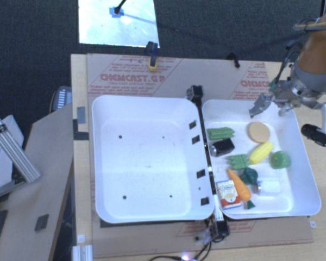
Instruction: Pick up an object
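Observation:
My gripper (271, 106) hangs over the far edge of the right bin (299, 200), open, with nothing between its fingers. Just below it in the bin lies a tan round disc (258, 131). Beside that are a yellow corn-like piece (261, 152), a green ball (280, 159), a green pea pod (220, 133), a small black block (222, 146), a green leafy piece (238, 160), an orange carrot (239, 185), a dark teal piece (250, 175), a small orange-and-white carton (227, 194) and a white piece (270, 187).
The left bin (146, 156) lies beside the right one, with black clips (198, 140) along the shared wall. Both rest on a cardboard sheet (130, 75). A metal plate (118, 15) lies at the far side of the bench.

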`<move>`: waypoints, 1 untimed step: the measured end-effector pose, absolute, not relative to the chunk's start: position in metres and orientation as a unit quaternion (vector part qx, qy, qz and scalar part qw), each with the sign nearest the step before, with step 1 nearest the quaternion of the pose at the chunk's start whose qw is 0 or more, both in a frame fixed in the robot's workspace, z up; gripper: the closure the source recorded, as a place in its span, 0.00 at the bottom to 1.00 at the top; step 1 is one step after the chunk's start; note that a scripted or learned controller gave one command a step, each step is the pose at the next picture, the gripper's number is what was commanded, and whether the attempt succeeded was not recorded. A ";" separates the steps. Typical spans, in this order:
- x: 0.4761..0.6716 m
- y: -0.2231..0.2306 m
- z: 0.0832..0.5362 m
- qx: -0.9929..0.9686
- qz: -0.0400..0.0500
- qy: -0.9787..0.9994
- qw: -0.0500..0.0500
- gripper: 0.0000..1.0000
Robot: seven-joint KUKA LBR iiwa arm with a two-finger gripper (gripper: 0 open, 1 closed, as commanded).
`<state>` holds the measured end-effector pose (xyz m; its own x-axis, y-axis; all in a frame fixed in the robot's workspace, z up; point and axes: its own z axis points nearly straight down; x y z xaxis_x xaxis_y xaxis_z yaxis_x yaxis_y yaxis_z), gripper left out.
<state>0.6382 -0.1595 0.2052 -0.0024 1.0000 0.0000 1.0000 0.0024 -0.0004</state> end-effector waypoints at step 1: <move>0.630 -0.133 0.099 -0.706 -0.002 -0.708 -0.004 0.00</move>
<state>0.6302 -0.1331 0.0991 -0.0023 1.0000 -0.0024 1.0000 0.0023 0.0092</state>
